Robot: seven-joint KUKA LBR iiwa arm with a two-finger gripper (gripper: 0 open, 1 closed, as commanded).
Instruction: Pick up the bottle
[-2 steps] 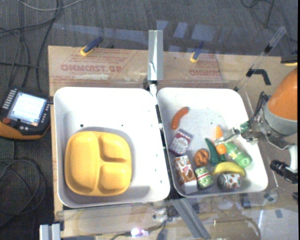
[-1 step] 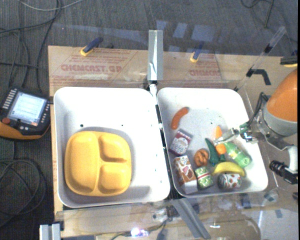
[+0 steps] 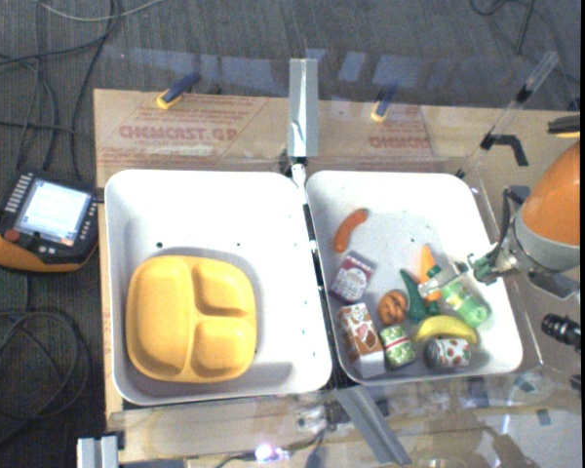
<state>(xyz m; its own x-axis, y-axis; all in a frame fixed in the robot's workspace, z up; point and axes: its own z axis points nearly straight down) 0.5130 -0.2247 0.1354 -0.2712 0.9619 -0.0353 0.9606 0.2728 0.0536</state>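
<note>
A clear green bottle (image 3: 461,299) with a pale cap end lies on its side in the right bin (image 3: 400,213), near that bin's right wall. My gripper (image 3: 485,265) comes in over the right wall, just above and to the right of the bottle's upper end, close to it or touching it. The wrist with its orange band (image 3: 558,203) sits behind it at the frame's right.
Around the bottle lie a banana (image 3: 447,329), an orange carrot (image 3: 427,259), a brown round piece (image 3: 393,306), small cans and cartons (image 3: 356,328), a purple packet (image 3: 353,276) and a sausage (image 3: 350,227). The left bin (image 3: 156,198) holds a yellow divided tray (image 3: 192,315).
</note>
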